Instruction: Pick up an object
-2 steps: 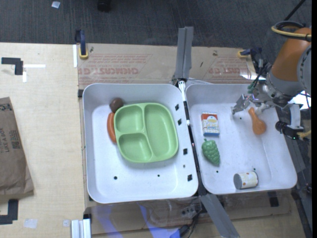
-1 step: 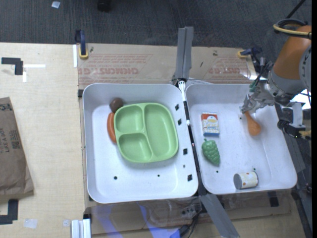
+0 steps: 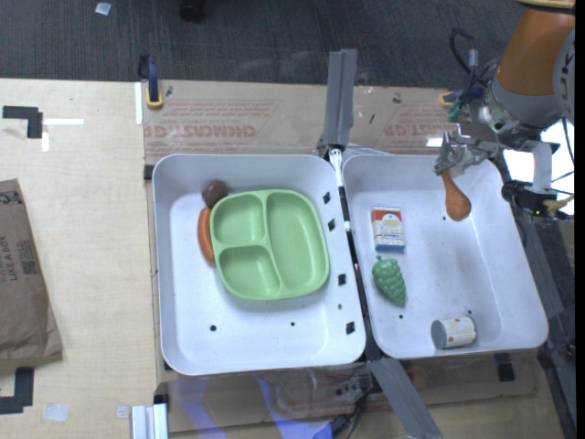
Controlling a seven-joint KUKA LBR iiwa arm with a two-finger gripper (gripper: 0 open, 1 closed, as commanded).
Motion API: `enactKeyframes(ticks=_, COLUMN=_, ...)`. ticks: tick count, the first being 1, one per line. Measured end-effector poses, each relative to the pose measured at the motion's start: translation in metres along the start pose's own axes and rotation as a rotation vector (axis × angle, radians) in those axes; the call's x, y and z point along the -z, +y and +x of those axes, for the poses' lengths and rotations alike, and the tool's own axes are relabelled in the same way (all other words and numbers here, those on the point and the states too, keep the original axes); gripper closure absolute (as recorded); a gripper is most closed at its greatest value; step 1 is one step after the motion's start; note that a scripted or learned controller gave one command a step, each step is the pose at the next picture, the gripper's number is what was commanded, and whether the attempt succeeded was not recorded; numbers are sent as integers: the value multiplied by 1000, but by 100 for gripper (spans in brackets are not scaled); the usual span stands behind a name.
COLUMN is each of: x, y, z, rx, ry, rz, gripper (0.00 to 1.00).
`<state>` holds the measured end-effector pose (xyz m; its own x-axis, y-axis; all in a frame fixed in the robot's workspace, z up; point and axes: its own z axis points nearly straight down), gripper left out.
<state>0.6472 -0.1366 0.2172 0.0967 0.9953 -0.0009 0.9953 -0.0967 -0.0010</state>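
Right under the end effector (image 3: 454,165) hangs a small orange-brown pear-shaped toy (image 3: 455,199), its thin neck pinched between the closed fingers, up over the right white bin (image 3: 512,273). It looks light, hard and smooth, so it could slip. Lower down lie a card box (image 3: 388,230), green grapes (image 3: 390,280) and a can (image 3: 454,331).

A pale wooden counter (image 3: 82,245) fronts dark carpet floor (image 3: 274,16); brown cardboard (image 3: 238,126) lies behind the bins, a paper bag (image 3: 23,273) at left.
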Motion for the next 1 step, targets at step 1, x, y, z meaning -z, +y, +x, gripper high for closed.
enactKeyframes(ticks=1, x=-41, y=-21, z=-26, rx=113, ry=0, rz=2, gripper=100)
